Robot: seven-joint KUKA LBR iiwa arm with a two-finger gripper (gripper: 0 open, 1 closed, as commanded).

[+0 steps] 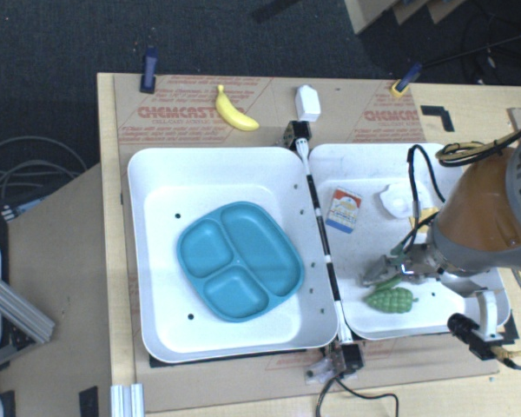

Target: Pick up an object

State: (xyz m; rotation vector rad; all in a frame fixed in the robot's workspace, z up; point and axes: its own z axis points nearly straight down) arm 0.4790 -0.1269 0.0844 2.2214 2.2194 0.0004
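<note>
In the right bin (365, 168) a green bumpy object (391, 300) lies near the front wall. A small white carton with red and blue print (343, 210) lies toward the bin's back left, and a small white piece (394, 202) sits beside it to the right. My gripper (379, 273) hangs low just above and left of the green object, its metal fingers spread apart with nothing between them. The grey arm with its orange band (482, 207) comes in from the right and hides the bin's right part.
The left bin (156, 189) holds a blue three-compartment plate (239, 259). A yellow banana (234, 111) lies on the bench behind the left bin. A white block (307, 102) sits behind the divider. Cables (417, 176) run over the right bin.
</note>
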